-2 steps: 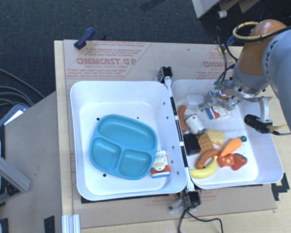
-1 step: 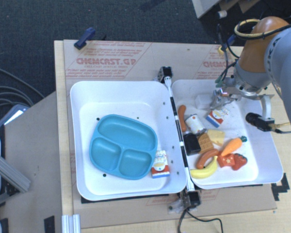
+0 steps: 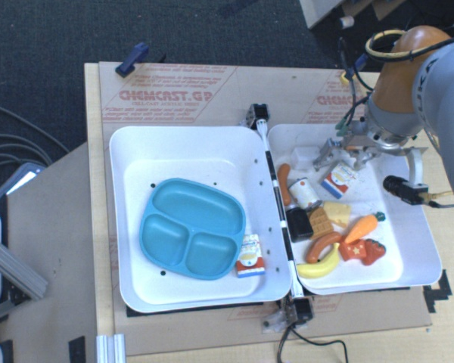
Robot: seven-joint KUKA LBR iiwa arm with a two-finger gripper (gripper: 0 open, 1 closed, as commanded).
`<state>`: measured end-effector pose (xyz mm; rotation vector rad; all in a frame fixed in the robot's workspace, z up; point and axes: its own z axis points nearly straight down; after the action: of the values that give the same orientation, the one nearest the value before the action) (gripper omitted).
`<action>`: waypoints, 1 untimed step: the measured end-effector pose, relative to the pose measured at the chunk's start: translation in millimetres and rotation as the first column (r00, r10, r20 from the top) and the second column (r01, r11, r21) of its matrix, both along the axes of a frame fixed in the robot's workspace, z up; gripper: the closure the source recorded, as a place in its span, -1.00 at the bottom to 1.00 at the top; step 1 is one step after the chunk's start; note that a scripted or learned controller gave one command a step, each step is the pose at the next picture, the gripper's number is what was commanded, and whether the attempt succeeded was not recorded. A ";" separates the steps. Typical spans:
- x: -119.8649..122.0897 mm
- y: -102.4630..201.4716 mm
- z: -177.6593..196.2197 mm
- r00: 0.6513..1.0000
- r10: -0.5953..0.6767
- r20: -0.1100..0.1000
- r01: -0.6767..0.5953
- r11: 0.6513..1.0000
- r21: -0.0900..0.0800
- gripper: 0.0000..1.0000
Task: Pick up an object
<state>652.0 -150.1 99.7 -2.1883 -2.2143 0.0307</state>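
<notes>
Arm low over the right bin, nothing lifted yet.

Camera view: the gripper [image 3: 346, 148] hangs over the far part of the right bin [image 3: 420, 267], just above a small red-and-white carton [image 3: 338, 181]. Whether its fingers are wide or narrow I cannot tell, and nothing shows between them, so the pick looks still to do. The candidates lie crowded in that bin: a sausage [image 3: 284, 183], a white cylinder [image 3: 303, 191], a black block [image 3: 298, 223], a cheese wedge [image 3: 335, 215], a carrot [image 3: 361, 228], a banana [image 3: 319, 267] and a red piece [image 3: 365, 252]. They touch one another, so a clean grasp of one may be awkward. The left bin [image 3: 132, 151] holds a blue divided plate [image 3: 191, 228] and a small carton [image 3: 250, 254] beside it, well apart from the arm.
</notes>
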 end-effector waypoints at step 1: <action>-14.7 26.5 -9.9 0.999 -0.011 0.044 0.011 1.000 -0.012 -1.00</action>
<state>637.3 -123.6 89.8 -2.2290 -2.2303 -0.0041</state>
